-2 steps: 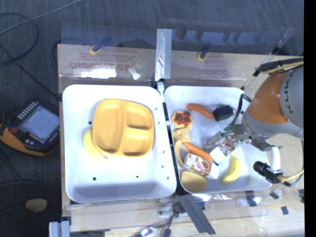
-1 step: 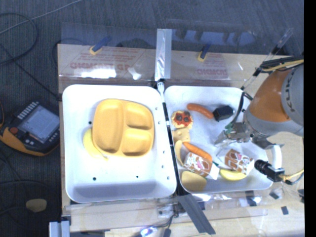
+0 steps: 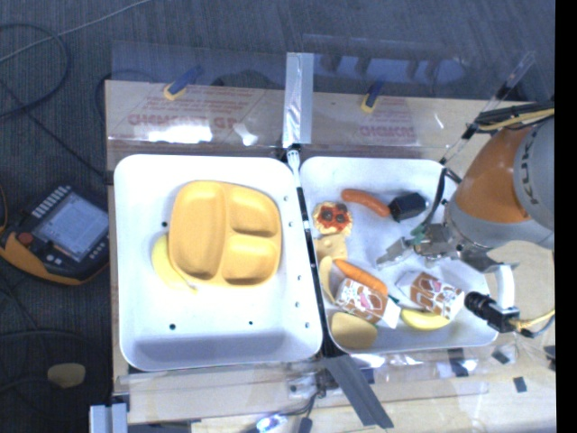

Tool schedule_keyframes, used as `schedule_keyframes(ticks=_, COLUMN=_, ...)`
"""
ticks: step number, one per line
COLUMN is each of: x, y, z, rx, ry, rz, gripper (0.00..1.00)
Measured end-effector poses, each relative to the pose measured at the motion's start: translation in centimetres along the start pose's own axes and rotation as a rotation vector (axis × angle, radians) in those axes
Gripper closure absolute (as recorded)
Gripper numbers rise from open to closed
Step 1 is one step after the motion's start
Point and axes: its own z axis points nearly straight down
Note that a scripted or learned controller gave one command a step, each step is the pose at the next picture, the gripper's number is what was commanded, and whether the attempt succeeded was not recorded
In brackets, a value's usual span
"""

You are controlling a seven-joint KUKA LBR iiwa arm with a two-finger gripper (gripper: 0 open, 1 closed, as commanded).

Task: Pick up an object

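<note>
Starting left of the divider [image 3: 298, 233], you have a yellow tray [image 3: 224, 231] lying in the left bin [image 3: 135, 332], out of the way. Right of the divider, the pickable things crowd together: a carrot [image 3: 359, 273], a packet [image 3: 361, 300], a sausage [image 3: 365, 202]. The hand [image 3: 401, 249] hovers just right of the carrot, seemingly gripping nothing; you can't tell its opening.

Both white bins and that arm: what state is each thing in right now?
Yellow divided tray: upside down, in the left bin.
Carrot: lying flat, right bin.
Black block: resting beside the carrot.
Snack packet: lying flat.
Banana: lying partly under another packet.
Gripper: low over the right bin, holding nothing visible.
</note>
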Motion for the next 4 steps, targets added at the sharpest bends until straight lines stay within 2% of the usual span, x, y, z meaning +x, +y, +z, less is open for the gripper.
schedule_keyframes(ticks=1, x=-2.3, y=-4.4, z=0.7, rx=-0.003, ry=0.003, rz=-0.057, gripper=0.0)
schedule_keyframes(ticks=2, x=-2.4, y=-4.3, z=-0.2, rx=-0.004, ry=0.001, rz=-0.056, gripper=1.0)
schedule_keyframes(ticks=3, x=0.8, y=0.3, z=-5.2, rx=0.018, ry=0.003, rz=-0.065, gripper=1.0)
schedule_keyframes(ticks=4, x=7.6, y=7.8, z=-10.5, rx=0.018, ry=0.003, rz=-0.16, gripper=1.0)
